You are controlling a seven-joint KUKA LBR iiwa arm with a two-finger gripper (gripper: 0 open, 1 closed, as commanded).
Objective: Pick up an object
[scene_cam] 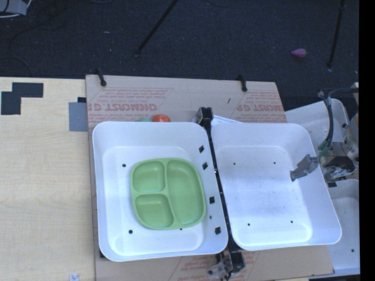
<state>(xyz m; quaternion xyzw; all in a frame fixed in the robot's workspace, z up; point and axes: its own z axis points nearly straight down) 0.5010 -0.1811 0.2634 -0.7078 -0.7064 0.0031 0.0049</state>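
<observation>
2 shallow white bins sit side by side on a sheet of brown cardboard printed with red lettering, which lies on the pale wood-grain counter. Both bins are smooth moulded plastic with rounded corners and flared rims, and a row of black clips joins them along their shared edge.

The left bin holds the green tray, a rounded-rectangle plastic dish divided into 3 compartments by raised ridges: 2 smaller ones on its left side and 1 long one on its right. It lies flat on the bin's floor, slightly turned, nearer the bin's right wall than its left.

The right bin has a scuffed, faintly grey-smudged floor with a few small dark dots.

Just behind the left bin's far rim, on the cardboard, a small round orange object peeks out, with a bit of green beside it; I cannot tell what either is.

The hand hangs over the right bin's right edge, a grey metal finger slanting in toward the bin's floor, with nothing visible between its fingers. Whether it is released or clenched I cannot tell. It is well apart from the green tray.

2 dark grey rectangular patches mark the counter's far left area.
</observation>
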